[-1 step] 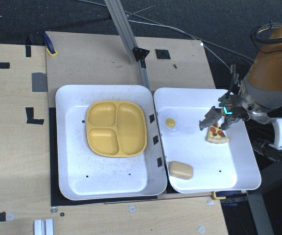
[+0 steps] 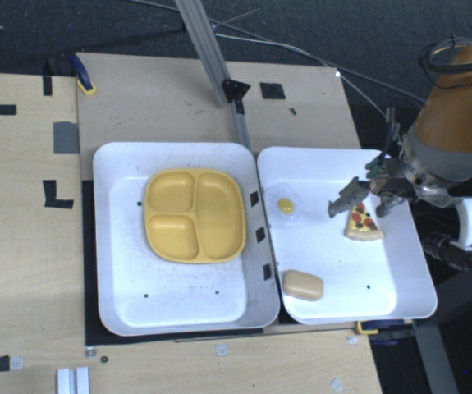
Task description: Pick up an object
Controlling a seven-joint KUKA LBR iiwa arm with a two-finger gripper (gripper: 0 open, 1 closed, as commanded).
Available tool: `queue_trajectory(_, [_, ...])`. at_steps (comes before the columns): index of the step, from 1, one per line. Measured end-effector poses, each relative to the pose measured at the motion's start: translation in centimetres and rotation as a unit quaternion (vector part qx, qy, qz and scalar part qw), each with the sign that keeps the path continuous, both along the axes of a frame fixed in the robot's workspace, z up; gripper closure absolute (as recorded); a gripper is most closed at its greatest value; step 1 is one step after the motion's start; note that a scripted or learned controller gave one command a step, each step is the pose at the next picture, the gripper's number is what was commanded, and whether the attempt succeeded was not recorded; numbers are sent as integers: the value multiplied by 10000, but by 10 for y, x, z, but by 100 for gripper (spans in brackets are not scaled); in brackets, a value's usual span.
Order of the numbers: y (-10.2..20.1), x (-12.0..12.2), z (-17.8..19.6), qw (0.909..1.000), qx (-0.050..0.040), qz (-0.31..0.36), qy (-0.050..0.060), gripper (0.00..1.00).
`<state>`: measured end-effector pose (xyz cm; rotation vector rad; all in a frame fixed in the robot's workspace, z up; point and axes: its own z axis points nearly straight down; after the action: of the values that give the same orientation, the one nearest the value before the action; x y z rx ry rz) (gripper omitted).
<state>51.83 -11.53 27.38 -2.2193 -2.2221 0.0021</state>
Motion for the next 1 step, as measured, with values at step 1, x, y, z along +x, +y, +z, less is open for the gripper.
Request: queue_trajectory(1, [4,-11,-54,10000,4,-4,24,0])
